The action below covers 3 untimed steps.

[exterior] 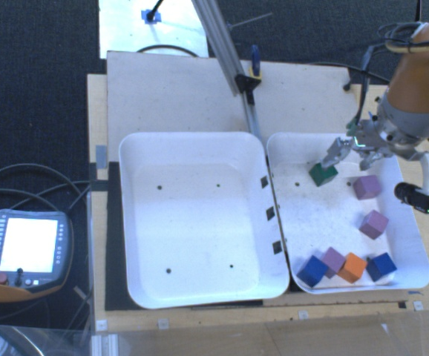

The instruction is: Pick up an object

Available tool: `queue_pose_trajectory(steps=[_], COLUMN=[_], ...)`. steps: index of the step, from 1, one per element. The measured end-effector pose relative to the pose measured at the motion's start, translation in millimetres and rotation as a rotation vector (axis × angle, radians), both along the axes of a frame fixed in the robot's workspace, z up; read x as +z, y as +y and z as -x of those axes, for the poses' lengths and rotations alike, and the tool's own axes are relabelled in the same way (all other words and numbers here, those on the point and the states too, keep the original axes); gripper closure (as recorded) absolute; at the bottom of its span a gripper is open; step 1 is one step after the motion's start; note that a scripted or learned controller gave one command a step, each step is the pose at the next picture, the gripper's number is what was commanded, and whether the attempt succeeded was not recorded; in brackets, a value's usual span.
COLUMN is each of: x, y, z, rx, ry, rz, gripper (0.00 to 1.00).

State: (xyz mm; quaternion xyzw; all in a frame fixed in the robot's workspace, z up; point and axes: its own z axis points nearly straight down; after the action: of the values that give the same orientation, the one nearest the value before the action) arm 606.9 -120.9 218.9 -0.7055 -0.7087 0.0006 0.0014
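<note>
My gripper [347, 162] hangs over the back of the right bin [415, 232], its two fingers spread apart and open. A green block [322, 173] lies at the tip of the left finger [335, 153], outside the gap between the fingers. A purple cube [367, 187] sits just below the right finger. Another purple cube [374, 223] lies further toward the front. Along the front wall sit a blue cube [312, 270], a purple cube [335, 259], an orange cube [352, 267] and a second blue cube [381, 265].
The left bin [136, 221] adjoins the right one along a shared middle rim. A slanted metal pole [226, 47] with a clamp reaches down to the bins' back edge. A teach pendant [25, 254] lies off the bench at left.
</note>
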Motion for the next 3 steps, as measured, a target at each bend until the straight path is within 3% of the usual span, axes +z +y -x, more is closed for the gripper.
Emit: queue_pose_trajectory(steps=[1, 3], x=[3, -101], y=[0, 2], z=[-1, 4], rx=[0.0, -0.003], ry=[-0.005, 0.001], rz=[0.001, 0.0], gripper=[0.0, 0.0])
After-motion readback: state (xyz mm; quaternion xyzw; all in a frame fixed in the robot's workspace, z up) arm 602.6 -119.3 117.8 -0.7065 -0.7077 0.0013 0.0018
